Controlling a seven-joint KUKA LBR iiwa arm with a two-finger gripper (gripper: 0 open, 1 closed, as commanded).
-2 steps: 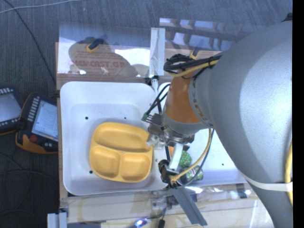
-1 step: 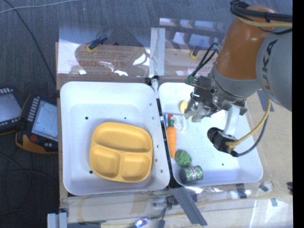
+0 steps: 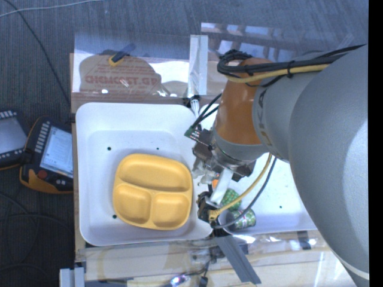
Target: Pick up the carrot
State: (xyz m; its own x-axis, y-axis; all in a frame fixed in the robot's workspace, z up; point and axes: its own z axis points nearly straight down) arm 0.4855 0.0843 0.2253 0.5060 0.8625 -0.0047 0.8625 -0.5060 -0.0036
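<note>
My gripper [image 3: 209, 180] hangs low over the left side of the right bin [image 3: 281, 203], close to the wall it shares with the left bin [image 3: 96, 136]. The grey arm with its orange band [image 3: 239, 115] reaches in from the right and hides most of the right bin's floor. A green can-like thing [image 3: 243, 218] lies at that bin's front, just below and to the right of the gripper. I cannot make out anything orange and carrot-shaped in the visible parts of either bin.
A yellow three-compartment plate [image 3: 153, 190] lies in the left bin, towards its front right. A brown paper bag [image 3: 119, 79] lies behind the left bin. A hand-held control pendant [image 3: 48, 154] rests on the floor at the left.
</note>
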